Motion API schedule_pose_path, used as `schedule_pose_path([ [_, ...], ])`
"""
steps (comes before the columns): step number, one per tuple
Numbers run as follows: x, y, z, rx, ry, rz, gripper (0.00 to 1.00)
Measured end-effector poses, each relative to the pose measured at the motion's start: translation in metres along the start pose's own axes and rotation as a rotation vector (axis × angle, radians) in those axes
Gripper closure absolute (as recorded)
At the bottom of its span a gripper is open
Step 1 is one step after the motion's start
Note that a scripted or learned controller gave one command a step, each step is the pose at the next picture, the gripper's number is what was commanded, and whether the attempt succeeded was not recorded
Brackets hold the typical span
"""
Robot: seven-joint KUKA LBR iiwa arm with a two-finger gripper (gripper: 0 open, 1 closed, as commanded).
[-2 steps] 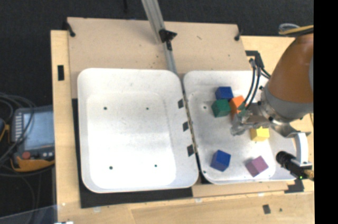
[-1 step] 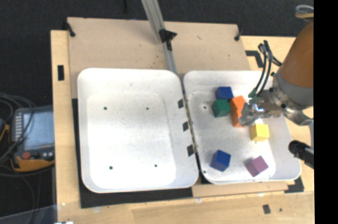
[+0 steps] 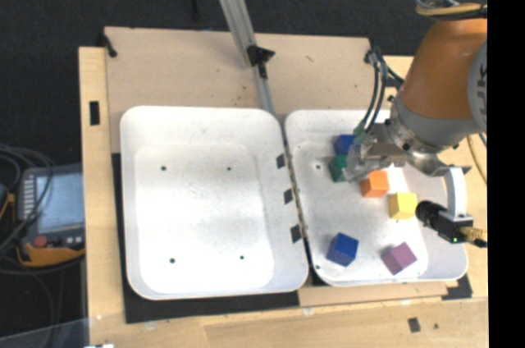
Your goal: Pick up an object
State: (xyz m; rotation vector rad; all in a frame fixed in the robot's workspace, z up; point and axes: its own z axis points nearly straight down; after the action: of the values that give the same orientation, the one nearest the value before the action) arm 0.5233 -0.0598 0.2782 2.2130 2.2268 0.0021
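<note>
claw [image 3: 358, 162] positioned low in right bin [image 3: 308, 143], beside green cube [image 3: 337, 168] and blue cube [image 3: 344, 144]; finger state cannot be determined.

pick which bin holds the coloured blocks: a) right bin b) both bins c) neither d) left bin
a: the orange block, yellow block, purple block and blue block all lie in the right bin.
</note>
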Motion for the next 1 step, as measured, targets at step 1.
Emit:
schedule_pose_path([
  [1, 0.0507, 0.0207, 0.0172, 0.002, 0.001, -0.001, 1.0],
])
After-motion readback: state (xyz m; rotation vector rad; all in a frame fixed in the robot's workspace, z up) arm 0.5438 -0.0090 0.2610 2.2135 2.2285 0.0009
